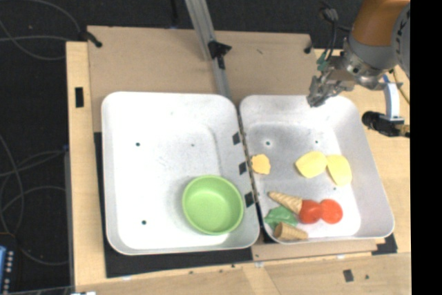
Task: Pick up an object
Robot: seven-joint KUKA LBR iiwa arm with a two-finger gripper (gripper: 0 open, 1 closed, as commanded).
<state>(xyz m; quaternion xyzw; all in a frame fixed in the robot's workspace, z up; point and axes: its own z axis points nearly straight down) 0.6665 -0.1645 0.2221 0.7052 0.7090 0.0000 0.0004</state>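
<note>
Several small toy foods lie in the right bin (366,148); any one would serve as the pick. Two pale yellow pieces (311,164) and (338,169) sit touching near bin centre, a smaller yellow piece (260,164) lies at 9 o'clock by the dividing wall. At 6 o'clock: a cone (286,202), red tomato-like pieces (321,211), a green leaf (280,215) and a second cone (290,232), crowded together.

Gripper (316,97) hovers over the bin's rim at 12 o'clock, well apart from all items. Fingers look close together with nothing between them; exact gap cannot be told at this size.

Judgement: items look like light, stiff, smooth plastic, so likely slippery and prone to skate on the bin floor. Flat yellow pieces offer low edges only; pinch across the narrow width. The lone yellow piece at 9 o'clock is isolated but near the wall. Red pieces are rounder and may squirt out.

Left bin (138,121) holds a green bowl (213,204) at 5 o'clock.
</note>
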